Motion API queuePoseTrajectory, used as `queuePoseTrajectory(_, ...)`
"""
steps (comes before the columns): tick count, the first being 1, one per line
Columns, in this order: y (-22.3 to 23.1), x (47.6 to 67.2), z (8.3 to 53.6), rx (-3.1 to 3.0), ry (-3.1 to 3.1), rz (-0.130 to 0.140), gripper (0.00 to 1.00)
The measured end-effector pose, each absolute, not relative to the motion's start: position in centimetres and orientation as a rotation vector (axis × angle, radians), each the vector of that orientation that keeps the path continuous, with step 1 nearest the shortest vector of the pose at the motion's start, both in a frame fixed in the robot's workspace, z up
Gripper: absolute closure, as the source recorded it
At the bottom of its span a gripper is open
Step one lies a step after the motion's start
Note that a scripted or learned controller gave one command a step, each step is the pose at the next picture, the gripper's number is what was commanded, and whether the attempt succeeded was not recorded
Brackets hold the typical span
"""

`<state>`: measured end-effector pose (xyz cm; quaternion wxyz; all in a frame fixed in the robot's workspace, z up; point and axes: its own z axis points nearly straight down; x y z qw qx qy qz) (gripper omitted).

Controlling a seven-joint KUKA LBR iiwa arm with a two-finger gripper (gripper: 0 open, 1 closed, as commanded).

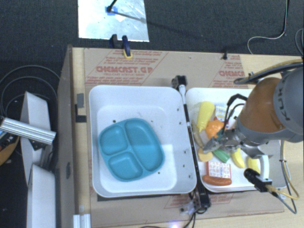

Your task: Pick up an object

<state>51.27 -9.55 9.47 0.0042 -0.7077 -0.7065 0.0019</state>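
The right bin point(194, 96) holds a heap of toy foods. A long yellow piece point(205, 113) lies at the top, with an orange ball point(214, 127) just below it. A green piece point(221, 154) and a yellow piece point(237, 159) lie lower down. A red sausage point(217, 179) and a printed white card point(219, 167) sit near the front wall. My gripper point(214, 144) reaches in from the right and hangs low over the heap, just below the orange ball and beside the green piece. The arm point(266, 113) hides the bin's right half.
The left bin point(102, 99) carries a blue divided plate point(131, 147). A black divider bar point(188, 127) runs between the two bins. Cardboard point(156, 65) covers the bench around them, with clamps point(124, 45) at its far edge.
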Motion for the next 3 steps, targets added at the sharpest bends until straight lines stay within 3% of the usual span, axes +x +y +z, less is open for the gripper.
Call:
queuePoseTrajectory(1, -11.4, 58.1, 8.4, -2.22, -2.23, -0.004, 0.0)
queuePoseTrajectory(2, -11.3, 57.9, 9.5, -2.219, -2.229, -0.005, 1.0)
queuePoseTrajectory(3, -3.5, 55.5, 19.0, -2.211, -2.237, -0.014, 1.0)
